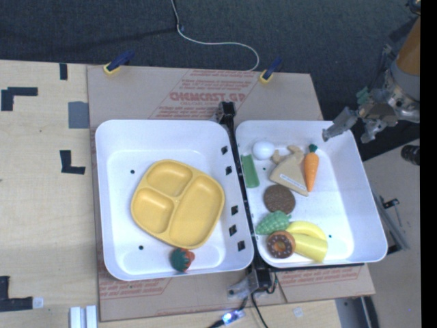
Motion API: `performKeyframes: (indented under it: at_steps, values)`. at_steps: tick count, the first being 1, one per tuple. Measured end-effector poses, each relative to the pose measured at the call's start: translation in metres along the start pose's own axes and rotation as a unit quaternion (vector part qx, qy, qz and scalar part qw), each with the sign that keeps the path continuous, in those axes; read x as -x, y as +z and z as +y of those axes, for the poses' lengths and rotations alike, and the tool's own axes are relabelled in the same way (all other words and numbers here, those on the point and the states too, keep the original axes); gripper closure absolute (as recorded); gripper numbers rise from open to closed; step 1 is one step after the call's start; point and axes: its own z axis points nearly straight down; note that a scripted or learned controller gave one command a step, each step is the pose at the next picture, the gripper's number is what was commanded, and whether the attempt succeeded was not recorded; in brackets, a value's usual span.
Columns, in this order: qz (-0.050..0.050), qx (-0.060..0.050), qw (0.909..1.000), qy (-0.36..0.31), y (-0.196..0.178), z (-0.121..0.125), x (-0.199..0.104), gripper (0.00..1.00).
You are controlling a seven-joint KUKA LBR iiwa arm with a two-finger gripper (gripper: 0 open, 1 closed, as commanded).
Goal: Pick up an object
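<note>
The right bin [362, 203] holds several toy foods: a white egg [263, 149], a green stick [249, 171], a tan wedge [290, 172], a carrot [311, 170], a brown cookie [279, 199], a green leafy piece [273, 222], a banana [311, 241] and a donut [279, 244]. My gripper [354, 131] hovers over the bin's far right corner, up and to the right of the carrot. Its fingers stand apart with nothing between them.
The left bin [113, 183] holds a yellow divided plate [179, 203] and a strawberry [181, 259] near its front wall. A black divider [235, 183] runs between the bins. A white cable [205, 39] lies behind them on the dark floor.
</note>
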Motion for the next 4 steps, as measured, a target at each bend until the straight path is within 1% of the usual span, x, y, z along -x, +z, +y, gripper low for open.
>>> performKeyframes:
  at_steps: [1,2,3,4]
  values:
    - [-0.001,0.006,1.0000,-0.002,-0.008,0.002,-0.001,0.00]
    - [-0.001,0.004,1.0000,-0.003,0.054,0.008,-0.005,0.00]
    - [-0.001,0.003,1.0000,-0.002,0.118,0.007,-0.002,0.00]
    - [-0.001,0.004,1.0000,-0.002,0.164,0.009,-0.009,0.00]
